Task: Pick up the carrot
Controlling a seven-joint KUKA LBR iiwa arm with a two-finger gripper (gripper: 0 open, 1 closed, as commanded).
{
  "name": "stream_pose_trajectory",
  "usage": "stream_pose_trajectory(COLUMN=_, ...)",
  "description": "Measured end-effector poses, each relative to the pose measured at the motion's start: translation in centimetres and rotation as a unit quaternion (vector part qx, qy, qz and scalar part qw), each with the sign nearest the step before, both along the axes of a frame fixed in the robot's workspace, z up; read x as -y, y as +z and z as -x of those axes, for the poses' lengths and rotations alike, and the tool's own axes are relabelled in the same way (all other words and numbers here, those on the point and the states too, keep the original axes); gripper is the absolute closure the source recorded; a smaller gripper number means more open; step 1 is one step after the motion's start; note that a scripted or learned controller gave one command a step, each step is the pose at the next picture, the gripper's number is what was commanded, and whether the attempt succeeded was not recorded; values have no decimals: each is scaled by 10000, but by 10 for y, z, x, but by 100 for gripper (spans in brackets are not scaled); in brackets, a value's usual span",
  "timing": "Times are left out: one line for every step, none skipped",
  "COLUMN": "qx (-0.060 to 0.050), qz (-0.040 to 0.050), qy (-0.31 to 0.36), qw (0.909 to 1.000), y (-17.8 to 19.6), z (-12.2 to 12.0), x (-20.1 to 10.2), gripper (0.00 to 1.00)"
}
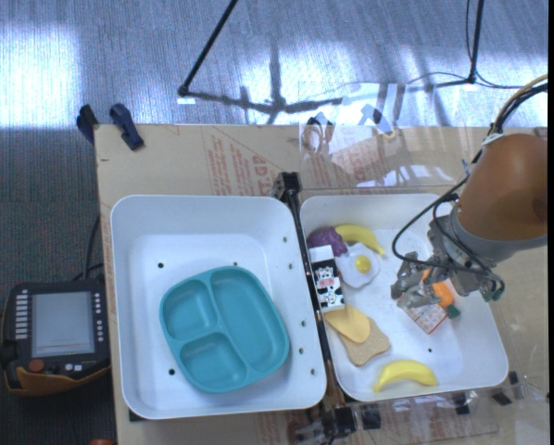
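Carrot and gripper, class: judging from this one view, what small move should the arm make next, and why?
Probably a short, slow descent straight down. The gripper already hangs over the orange carrot in the right bin, so little sideways correction seems needed. A red-and-white packet lies close beside the carrot, so sliding sideways risks catching that instead.

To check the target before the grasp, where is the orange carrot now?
The orange carrot lies in the right white bin, near its right side, directly under the hand, beside a small red-and-white carton, right of the fried egg.
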State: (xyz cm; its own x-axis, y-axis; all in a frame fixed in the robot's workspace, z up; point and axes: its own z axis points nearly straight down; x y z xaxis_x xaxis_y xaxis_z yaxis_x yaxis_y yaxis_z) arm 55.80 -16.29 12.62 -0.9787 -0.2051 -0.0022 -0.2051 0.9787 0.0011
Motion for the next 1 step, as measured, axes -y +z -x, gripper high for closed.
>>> stream_pose_trajectory(qx=-23, qz=-12, qy=823, qw=9966, y=-41, z=64, x=35, gripper=100)
